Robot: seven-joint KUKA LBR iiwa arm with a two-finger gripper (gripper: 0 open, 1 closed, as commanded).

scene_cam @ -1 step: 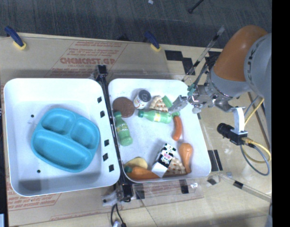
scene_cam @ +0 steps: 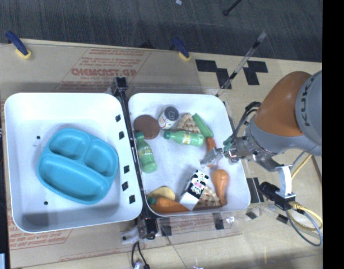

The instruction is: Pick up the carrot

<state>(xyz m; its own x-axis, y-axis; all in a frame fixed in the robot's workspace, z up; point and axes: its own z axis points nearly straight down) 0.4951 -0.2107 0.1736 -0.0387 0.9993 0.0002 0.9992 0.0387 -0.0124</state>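
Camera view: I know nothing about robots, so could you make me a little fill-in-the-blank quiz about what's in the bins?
1. The blue tray lies in the white bin on the view's ___ side.
2. That tray has ___ compartments.
3. The end effector hangs near the carrot, over the toy-filled bin on the view's ___ side.

Missing words: left; three; right.

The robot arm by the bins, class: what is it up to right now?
The gripper hovers at the right side of the right bin, just beside the small carrot with the green top. Nothing sits between its fingers. Other toy foods lie around, and a blue divided plate rests in the left bin.
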